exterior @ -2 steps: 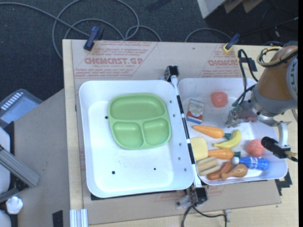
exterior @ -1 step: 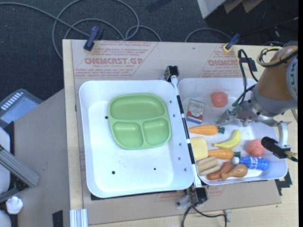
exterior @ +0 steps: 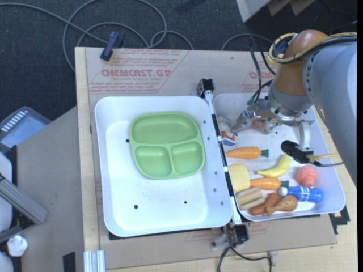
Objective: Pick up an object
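Looking down from the camera view, we see our gripper (exterior: 253, 119) above the right bin (exterior: 338, 200); how it is set we cannot tell. The carrot (exterior: 245, 152) just below looks light, stiff and smooth, so we judge its thick middle the best hold.

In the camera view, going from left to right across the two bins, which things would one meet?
green divided plate → upper carrot → banana → pink ball
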`<state>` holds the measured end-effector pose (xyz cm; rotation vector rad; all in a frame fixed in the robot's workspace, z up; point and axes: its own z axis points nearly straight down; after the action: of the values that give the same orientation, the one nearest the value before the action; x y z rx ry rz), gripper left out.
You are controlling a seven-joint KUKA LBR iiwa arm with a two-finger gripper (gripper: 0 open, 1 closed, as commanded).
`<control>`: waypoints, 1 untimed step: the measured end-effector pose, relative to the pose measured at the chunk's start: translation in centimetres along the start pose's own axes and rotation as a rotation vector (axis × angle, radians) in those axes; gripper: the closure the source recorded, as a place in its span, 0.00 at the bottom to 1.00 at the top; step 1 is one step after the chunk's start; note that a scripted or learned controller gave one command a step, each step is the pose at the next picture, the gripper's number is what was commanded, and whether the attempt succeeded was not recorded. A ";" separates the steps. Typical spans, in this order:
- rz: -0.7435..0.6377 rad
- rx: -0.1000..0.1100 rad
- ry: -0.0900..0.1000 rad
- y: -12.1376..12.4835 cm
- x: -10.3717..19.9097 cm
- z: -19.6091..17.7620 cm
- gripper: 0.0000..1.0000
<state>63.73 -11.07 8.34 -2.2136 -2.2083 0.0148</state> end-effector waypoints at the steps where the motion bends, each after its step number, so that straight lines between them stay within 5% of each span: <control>1: 0.008 0.045 0.009 1.7 -2.3 0.5 0.00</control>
<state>65.42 -13.35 7.85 -2.1946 -2.1724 0.0544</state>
